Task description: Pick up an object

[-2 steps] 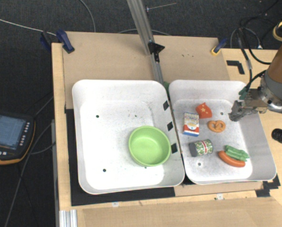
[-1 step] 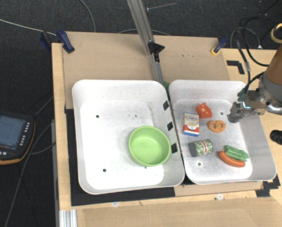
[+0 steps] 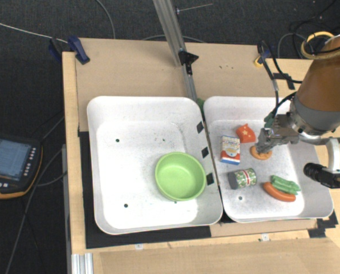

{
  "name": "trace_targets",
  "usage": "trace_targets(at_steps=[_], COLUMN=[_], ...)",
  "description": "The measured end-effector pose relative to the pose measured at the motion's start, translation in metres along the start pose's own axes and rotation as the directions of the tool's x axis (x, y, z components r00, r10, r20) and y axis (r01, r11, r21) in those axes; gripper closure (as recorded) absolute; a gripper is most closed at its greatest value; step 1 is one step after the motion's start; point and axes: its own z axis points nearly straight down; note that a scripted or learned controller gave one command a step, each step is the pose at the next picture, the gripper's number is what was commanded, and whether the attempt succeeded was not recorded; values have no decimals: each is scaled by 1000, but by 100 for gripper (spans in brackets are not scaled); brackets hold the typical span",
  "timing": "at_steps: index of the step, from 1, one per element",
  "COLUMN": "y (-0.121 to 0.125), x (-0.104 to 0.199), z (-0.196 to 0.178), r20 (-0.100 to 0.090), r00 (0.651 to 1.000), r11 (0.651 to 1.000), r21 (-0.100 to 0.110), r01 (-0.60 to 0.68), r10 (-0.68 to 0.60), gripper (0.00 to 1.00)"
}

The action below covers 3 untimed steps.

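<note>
- Small flat orange round piece (image 3: 262, 153) lies in the right white bin (image 3: 312, 207), directly under the gripper (image 3: 265, 146).
- Gripper fingers come down onto the orange piece; whether they are spread or closed around it I cannot tell.
- Left of the orange piece: white carton with red and blue print (image 3: 230, 149).
- Up-left of it: small red-orange toy (image 3: 246, 133).
- Below-left of it: grey can with a green label (image 3: 242, 178), on its side.
- Below-right of it: green and orange vegetable toys (image 3: 282, 188), touching each other.
- Far left of it: lime green plastic bowl (image 3: 180, 176) in the left white bin (image 3: 130, 153).
</note>
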Motion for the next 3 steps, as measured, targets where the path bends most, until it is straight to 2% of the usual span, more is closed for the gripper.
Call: trace_targets(at_steps=[2, 3], y=[-4, -13], x=[125, 169], z=[-13, -24], r20=[-1, 0], r00=[1000, 1000], r11=[1000, 1000], r21=[-1, -1], r01=[2, 0], r10=[-2, 0], gripper=[100, 100])
